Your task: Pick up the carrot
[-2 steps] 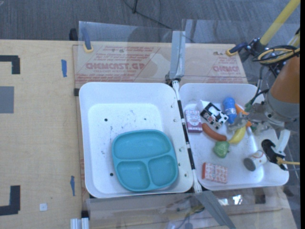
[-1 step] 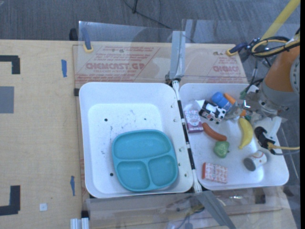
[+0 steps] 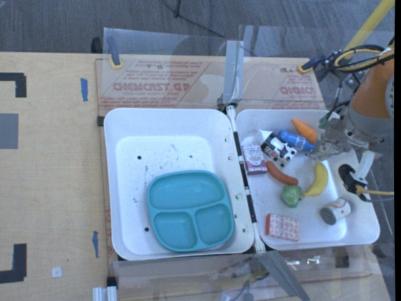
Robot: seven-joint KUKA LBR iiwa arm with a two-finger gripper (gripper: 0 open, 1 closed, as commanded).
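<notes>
The carrot (image 3: pixel 304 129), short and orange, lies near the back of the right bin (image 3: pixel 363 231), just behind a blue bottle (image 3: pixel 293 140). My gripper (image 3: pixel 327 144) hangs low over the right bin, just right of the carrot and slightly nearer the front. The arm's grey wrist and orange band (image 3: pixel 374 93) rise behind it at the right. Nothing shows held in the gripper.
Also in the right bin are a black-and-white toy (image 3: pixel 277 148), pink packet (image 3: pixel 252 156), red sausage (image 3: pixel 282 173), green vegetable (image 3: pixel 291 196), banana (image 3: pixel 318 179), red patterned box (image 3: pixel 283 227) and small can (image 3: pixel 335 211). In the left bin (image 3: pixel 125 143) lies a blue divided plate (image 3: pixel 188 209).
</notes>
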